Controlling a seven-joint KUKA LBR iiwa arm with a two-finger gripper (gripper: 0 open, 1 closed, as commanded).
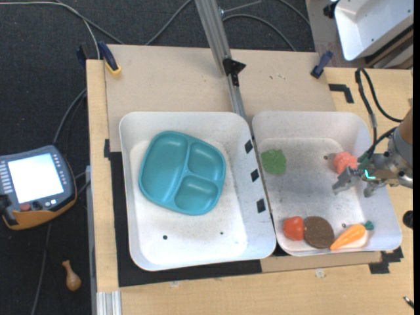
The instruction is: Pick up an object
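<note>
Two shallow white bins sit side by side on the table (170,77). The left bin (151,241) contains one item: a teal divided plate (182,172) with three compartments, lying flat toward the bin's far half. The right bin (295,126) contains five items. A green leafy piece (273,161) lies near the left wall. A pink object (343,162) lies near the right wall, just beside the gripper (355,182). Along the near wall, from left to right, lie a red tomato-like piece (294,228), a brown oval disc (318,231) and an orange carrot (348,236) with a green tip; the red piece touches the disc, and the carrot lies against the disc's right edge. The gripper reaches in over the right bin's right side, and the arm behind it is cut off at the picture's edge. Its fingers (342,184) stand apart above the bin floor, with nothing between them; the pink object lies just beyond them, and contact cannot be determined. A pendant (33,186) with a bright screen lies on the floor left of the table; its screen content cannot be read. No other legible writing or labels can be made out.
</note>
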